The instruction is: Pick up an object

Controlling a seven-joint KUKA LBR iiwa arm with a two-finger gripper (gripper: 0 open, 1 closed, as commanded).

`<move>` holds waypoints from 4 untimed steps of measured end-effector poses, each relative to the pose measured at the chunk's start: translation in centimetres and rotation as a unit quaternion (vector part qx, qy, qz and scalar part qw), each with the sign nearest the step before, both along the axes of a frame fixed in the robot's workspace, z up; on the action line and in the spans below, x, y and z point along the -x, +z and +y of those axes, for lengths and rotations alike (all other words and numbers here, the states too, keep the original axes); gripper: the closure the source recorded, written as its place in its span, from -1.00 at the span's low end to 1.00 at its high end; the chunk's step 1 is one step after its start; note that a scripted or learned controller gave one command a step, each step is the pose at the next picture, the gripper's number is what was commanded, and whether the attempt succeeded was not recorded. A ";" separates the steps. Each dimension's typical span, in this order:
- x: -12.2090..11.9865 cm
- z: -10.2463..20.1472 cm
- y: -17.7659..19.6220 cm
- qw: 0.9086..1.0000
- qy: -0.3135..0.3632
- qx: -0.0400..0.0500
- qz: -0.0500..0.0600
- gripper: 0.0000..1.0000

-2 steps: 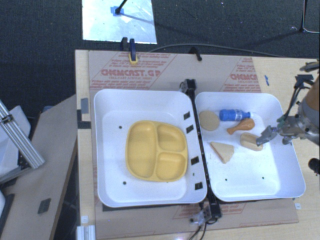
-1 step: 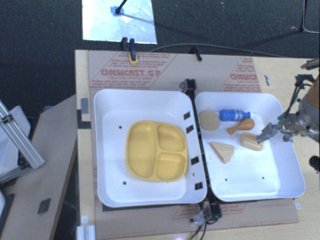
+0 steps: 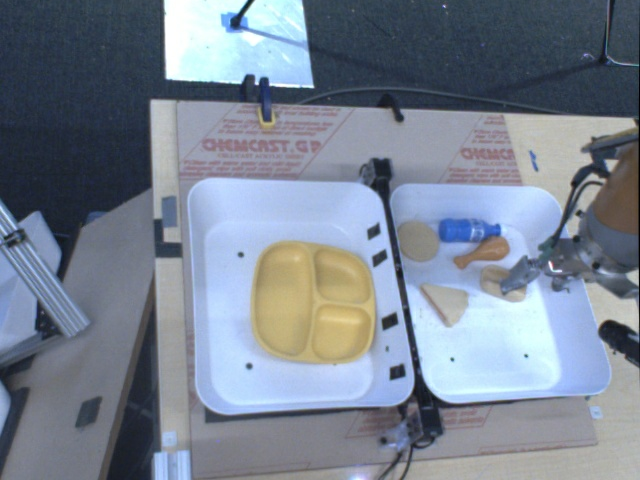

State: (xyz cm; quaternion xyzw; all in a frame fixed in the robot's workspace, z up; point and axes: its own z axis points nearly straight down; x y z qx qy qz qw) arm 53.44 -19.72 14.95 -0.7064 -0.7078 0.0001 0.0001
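Now the gripper (image 3: 517,280), fingers spread, rests against a tan piece (image 3: 494,281) in the right bin (image 3: 530,368)

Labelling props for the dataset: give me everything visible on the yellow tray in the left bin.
The yellow tray is a rounded-square divided plate, plastic-looking, with three compartments: one long at the view's left, two smaller at the right. It lies flat, right side up, near the centre of the left bin, turned slightly askew. Nothing lies in it.

The arm (image 3: 612,218) was grey with an orange band. Dark cables looped beside it. Its claw (image 3: 522,278) was metallic grey.
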 end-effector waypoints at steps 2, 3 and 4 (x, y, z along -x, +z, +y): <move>-0.5 -0.8 -6.5 1.000 0.000 0.000 -0.001 -1.00; -0.6 -0.9 -5.4 1.000 0.000 0.001 -0.002 1.00; -1.0 -0.9 1.1 1.000 0.001 0.001 -0.004 1.00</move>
